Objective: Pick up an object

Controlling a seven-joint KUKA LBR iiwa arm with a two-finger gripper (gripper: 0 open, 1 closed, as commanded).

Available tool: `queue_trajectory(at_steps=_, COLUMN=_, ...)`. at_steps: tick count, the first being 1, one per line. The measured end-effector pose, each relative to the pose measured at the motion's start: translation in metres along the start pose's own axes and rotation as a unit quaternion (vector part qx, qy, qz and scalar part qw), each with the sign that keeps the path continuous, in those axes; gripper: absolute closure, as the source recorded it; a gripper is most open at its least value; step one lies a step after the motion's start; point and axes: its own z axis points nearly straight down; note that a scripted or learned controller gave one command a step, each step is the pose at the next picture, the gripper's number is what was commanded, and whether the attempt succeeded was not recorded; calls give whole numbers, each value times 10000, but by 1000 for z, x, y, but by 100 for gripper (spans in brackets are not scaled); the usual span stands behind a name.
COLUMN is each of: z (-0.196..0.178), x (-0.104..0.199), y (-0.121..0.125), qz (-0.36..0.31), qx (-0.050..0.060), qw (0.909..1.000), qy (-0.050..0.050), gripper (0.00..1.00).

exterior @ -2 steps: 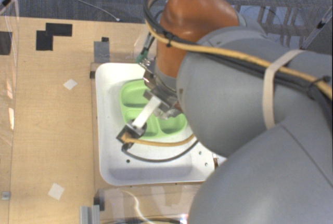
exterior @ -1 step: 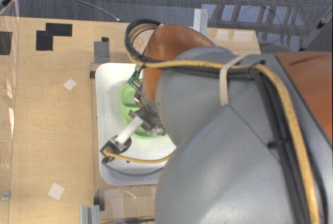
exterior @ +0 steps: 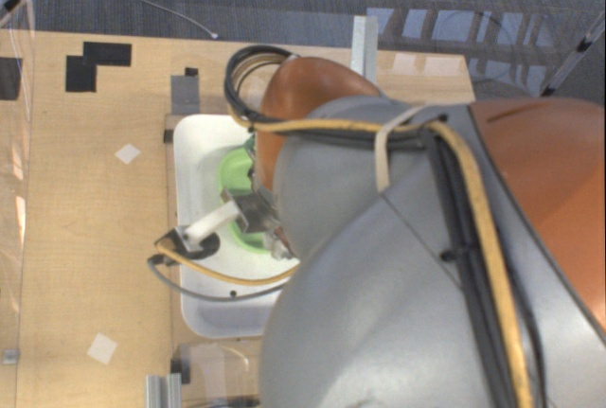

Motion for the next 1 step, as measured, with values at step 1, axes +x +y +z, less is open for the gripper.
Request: queue_trajectory(at_steps=1, z=7, x=1, y=0, qz=1299, qx=5, qw=9915, qy=14, gripper=100)
